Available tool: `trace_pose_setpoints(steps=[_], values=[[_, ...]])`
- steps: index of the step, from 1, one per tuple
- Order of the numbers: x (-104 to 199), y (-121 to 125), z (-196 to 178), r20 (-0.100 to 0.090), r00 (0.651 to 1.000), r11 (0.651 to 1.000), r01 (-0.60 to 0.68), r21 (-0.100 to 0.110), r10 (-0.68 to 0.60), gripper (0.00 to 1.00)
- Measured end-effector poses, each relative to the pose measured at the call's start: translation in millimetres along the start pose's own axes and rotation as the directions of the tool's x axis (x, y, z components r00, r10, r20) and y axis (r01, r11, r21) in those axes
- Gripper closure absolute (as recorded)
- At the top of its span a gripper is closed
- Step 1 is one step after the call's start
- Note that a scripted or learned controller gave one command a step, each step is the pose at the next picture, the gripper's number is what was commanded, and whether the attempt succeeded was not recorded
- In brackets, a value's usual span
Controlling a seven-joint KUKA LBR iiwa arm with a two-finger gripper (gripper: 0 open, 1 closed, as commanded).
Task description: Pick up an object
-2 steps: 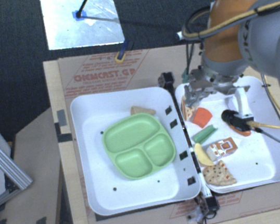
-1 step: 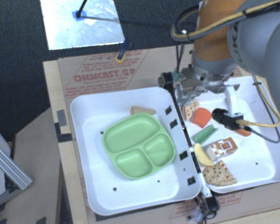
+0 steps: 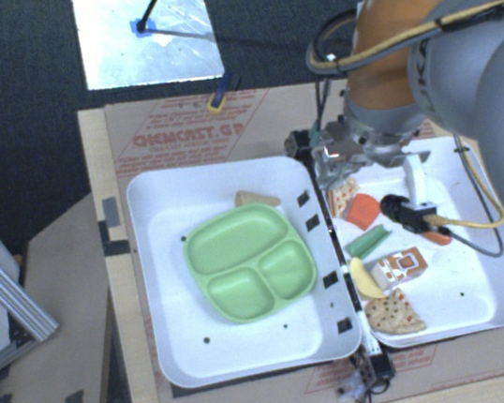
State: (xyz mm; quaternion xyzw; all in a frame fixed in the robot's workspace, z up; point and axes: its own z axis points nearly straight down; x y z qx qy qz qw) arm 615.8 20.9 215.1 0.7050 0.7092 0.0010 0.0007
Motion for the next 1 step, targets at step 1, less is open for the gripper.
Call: trace_pose_setpoints(steps=[1], values=[[-8.8, -4.9, -16.6, 0.000, 1.000, 1.000, -0.004, 0.000, 0.004, 1.00]])
